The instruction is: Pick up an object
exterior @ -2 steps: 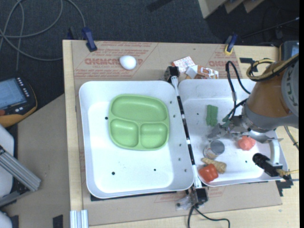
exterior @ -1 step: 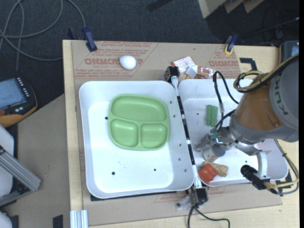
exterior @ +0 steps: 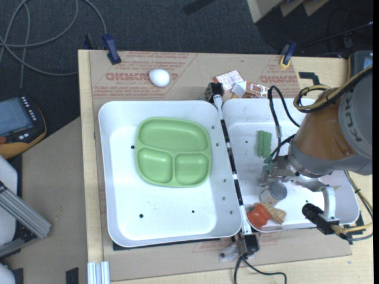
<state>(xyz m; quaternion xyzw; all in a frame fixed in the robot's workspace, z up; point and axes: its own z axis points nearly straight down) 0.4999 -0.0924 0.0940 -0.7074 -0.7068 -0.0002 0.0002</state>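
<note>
Two white bins sit side by side on the tabletop [exterior: 148,67]. Nearest, the right bin [exterior: 349,209] holds a red-and-tan object [exterior: 263,215]; the tool [exterior: 273,179] hangs above it, its opening unclear. Farther back, a green block [exterior: 263,143] stands lengthwise, pointing away. The left bin [exterior: 118,176] carries a green divided tray [exterior: 173,151].

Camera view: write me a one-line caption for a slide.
KUKA arm lowers its claw into the right bin near a green block; a green divided tray sits in the left bin.
</note>
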